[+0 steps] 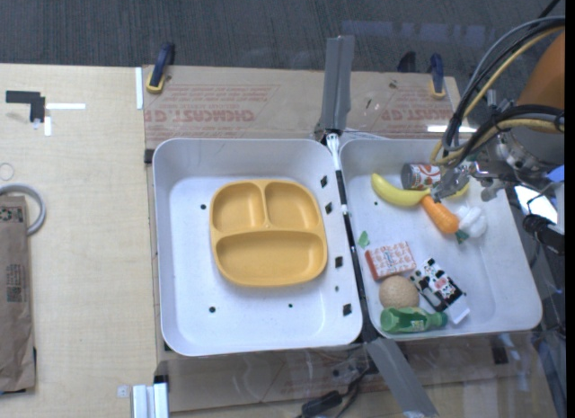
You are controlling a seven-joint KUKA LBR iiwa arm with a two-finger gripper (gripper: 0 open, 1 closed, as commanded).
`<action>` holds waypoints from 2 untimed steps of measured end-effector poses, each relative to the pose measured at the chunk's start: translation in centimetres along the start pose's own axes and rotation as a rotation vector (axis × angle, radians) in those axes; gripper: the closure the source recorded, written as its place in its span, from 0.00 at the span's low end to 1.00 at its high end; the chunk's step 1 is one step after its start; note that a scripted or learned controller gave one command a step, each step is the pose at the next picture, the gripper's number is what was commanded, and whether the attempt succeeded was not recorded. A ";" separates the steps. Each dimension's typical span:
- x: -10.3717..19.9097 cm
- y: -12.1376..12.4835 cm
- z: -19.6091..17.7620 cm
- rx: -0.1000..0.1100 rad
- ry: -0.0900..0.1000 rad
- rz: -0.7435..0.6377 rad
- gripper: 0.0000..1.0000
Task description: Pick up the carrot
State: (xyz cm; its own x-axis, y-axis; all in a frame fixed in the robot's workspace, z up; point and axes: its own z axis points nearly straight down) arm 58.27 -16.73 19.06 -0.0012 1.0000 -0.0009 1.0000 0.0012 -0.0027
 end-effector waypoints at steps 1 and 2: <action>2.9 0.5 -8.5 -0.001 -0.001 0.048 0.00; -0.7 -2.9 2.3 0.000 -0.001 -0.001 0.00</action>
State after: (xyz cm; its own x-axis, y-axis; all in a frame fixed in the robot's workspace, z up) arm 55.32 -17.44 16.79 -0.0021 1.0000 -0.0015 1.0000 0.0021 -0.0026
